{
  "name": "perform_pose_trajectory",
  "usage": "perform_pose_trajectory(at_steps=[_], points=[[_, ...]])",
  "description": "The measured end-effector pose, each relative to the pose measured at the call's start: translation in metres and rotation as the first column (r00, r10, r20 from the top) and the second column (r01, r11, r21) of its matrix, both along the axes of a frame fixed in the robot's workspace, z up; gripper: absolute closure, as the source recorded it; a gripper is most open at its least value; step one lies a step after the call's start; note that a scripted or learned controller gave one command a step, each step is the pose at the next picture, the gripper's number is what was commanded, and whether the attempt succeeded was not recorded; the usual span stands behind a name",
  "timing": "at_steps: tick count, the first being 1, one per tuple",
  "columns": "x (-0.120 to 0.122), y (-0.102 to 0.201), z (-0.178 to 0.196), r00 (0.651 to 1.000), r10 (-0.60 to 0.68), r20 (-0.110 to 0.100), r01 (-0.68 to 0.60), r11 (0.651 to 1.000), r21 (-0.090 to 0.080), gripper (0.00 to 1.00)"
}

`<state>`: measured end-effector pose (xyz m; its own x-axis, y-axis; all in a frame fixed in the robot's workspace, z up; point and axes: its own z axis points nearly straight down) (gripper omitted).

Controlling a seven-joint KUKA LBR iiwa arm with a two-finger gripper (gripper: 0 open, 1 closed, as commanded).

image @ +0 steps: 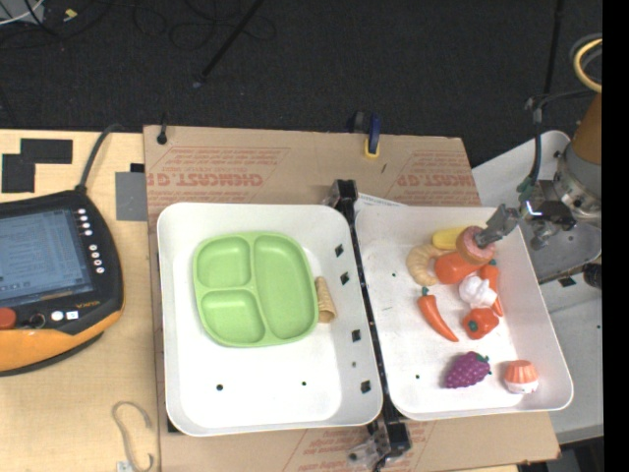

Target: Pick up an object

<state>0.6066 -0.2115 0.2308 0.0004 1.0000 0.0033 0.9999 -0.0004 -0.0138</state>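
Two white bins sit side by side: the left bin [177, 382] holds a green divided plate [254, 289], the right bin [403, 362] toy food with bare floor at its left. The gripper [488, 231] hangs over the orange piece [454, 266] near the far rim; grip state unclear.

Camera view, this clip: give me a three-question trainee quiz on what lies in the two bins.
1. True or false: the green plate lies in the left bin.
2. Which toy lies nearest the right bin's front edge? A) purple grapes B) yellow banana C) orange carrot
3. Fill in: the gripper is over the ___ bin's back part.

Key: 1 true; 2 A; 3 right.
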Motion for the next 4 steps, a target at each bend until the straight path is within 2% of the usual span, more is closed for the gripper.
perform_pose_trajectory(at_steps=[1, 3, 4], points=[[0.002, 0.0, 0.008, 1.0, 0.001, 0.012, -0.001, 1.0, -0.002, 0.0], [-0.009, 0.011, -0.098, 1.0, 0.004, 0.006, -0.004, 1.0, 0.0, 0.0], [-0.004, 0.013, -0.134, 1.0, 0.005, 0.017, -0.005, 1.0, 0.001, 0.0]])
